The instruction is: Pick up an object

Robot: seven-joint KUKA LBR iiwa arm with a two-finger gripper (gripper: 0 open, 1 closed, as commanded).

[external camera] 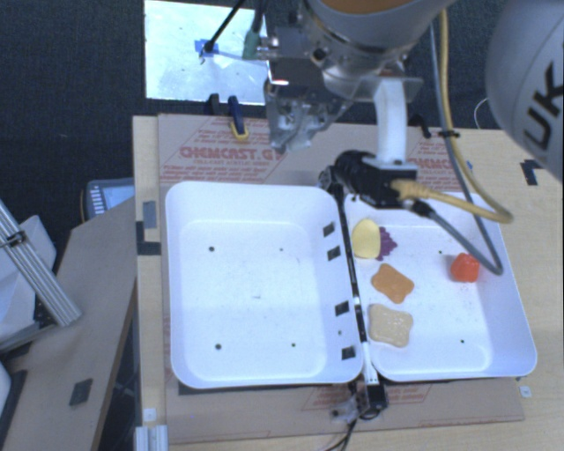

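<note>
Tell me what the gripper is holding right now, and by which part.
It cannot be told. The gripper hangs above the bench behind the bins; no object shows between its fingertips, and the yellow, orange, red and beige pieces lie in the right bin.

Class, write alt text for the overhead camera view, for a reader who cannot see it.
A grey robot arm hangs its tool above the back rim of two white bins. The right bin holds a yellow piece, an orange piece, a beige piece and a red piece.

Arm [370, 22] raised high, reaching in from right, wrist pointing down.
</note>
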